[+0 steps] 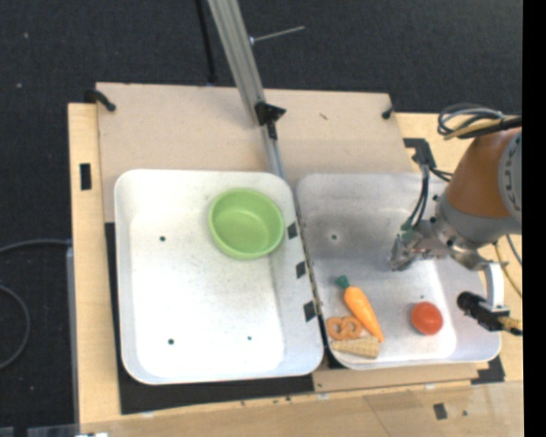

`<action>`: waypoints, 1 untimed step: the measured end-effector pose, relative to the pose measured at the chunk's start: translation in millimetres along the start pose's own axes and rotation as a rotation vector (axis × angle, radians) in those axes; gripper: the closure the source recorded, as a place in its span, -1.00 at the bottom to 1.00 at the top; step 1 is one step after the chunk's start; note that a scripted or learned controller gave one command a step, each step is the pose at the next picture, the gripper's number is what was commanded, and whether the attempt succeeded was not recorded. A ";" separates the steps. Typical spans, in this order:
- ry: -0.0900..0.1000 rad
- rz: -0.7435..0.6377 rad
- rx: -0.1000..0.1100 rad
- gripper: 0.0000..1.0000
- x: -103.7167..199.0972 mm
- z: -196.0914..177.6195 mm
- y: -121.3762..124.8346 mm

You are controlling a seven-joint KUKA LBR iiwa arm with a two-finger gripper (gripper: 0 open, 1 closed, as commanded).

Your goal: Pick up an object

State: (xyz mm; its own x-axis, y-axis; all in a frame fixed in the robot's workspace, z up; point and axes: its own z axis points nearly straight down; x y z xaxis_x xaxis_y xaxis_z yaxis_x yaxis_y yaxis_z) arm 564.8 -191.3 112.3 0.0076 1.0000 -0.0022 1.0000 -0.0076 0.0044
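- Nearest the camera, at the front edge of the right bin [364,194]: a tan waffle-textured piece [358,347] with a small brown pretzel [343,328] touching its upper left side.
- Carrot [362,310], orange with a green stem end, lies at a slant just above the waffle piece; stem end points up and left, tip touches or nearly touches the waffle piece.
- Red tomato-like ball [427,319] sits to the right of the carrot, apart from it, near the front right corner of the same bin.
- Left bin [164,271] bears a green bowl [246,223], upright, in its upper right part, near the divide between the two bins.
- Arm [487,185] reaches in from the right over the right bin; orange band visible above the grey wrist, cables looping over the top.
- Gripper [406,253] points down over the middle of the right bin, above and to the right of the carrot, above and left of the red ball. It is near both but touches neither.
- Pincer state: cannot tell; the tips are too small and dark against the bin floor to read.
- Nothing is seen between the gripper tips; all objects lie on the bin floors.
- A grey metal rail [241,53] runs at a slant from the top of the view down to the rear gap between the bins.
- Both bins rest on a tan bench [209,126] set on dark flooring.
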 end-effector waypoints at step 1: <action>0.001 -0.004 -0.001 1.00 -1.4 -43.5 -0.4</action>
State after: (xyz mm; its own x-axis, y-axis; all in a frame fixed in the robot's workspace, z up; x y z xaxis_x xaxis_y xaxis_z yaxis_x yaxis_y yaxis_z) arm 564.1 -192.6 155.8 0.0040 1.0000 -0.0013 1.0000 -0.0040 0.0057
